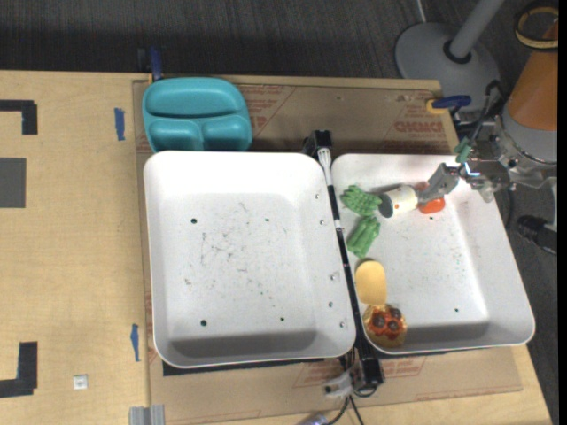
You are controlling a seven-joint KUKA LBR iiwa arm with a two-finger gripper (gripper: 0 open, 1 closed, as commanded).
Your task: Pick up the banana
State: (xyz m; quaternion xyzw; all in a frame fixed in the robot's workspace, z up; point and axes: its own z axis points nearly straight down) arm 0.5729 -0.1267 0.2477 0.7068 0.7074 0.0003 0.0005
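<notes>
A yellow rounded piece, the banana [371, 281], lies in the right bin [461, 273] against its left wall, near the front. My gripper [440, 182] hangs over the back of the right bin, well behind and to the right of the banana. It is just above a small red-orange object [431, 205] and next to a cream cylinder [400, 202]. Nothing shows in its grasp.
Two green toy pieces [361, 212] lie at the right bin's back left. An orange-red patterned toy [384, 322] sits right in front of the banana. The left bin [239, 255] stands beside it, with a teal tray [197, 113] behind. The arm's orange band [540, 96] is at the right.
</notes>
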